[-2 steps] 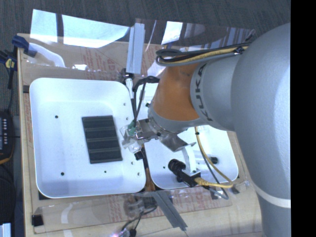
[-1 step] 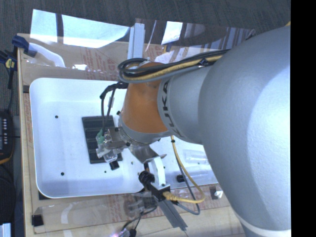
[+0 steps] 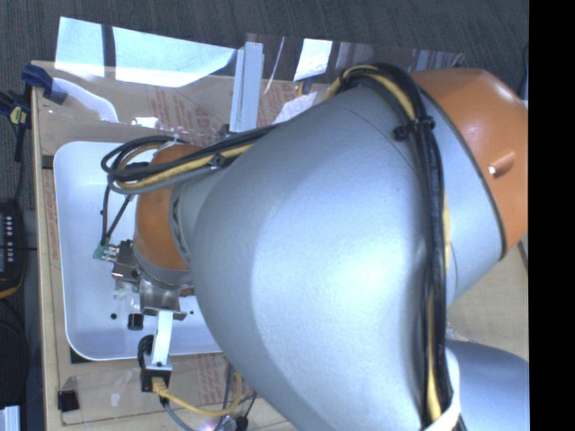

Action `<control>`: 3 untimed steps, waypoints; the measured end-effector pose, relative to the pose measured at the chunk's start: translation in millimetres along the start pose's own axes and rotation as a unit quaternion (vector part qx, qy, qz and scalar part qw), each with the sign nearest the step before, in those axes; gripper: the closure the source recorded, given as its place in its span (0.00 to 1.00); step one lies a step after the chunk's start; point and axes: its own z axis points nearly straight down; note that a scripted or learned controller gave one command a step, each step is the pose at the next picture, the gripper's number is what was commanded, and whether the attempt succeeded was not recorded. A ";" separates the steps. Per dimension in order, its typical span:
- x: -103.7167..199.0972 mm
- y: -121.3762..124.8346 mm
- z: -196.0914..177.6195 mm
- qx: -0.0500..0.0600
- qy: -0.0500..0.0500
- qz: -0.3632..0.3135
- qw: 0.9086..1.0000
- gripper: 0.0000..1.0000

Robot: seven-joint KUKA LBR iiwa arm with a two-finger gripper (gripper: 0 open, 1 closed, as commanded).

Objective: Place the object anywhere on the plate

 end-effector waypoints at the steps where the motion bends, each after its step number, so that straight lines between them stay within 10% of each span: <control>1: -0.2 0.2 -0.1 0.000 0.000 0.000 1.000 0.00; 2: -33.3 11.6 -115.5 -0.002 0.002 -0.022 1.000 0.00; 3: -31.1 10.2 -123.8 0.001 0.000 -0.028 1.000 1.00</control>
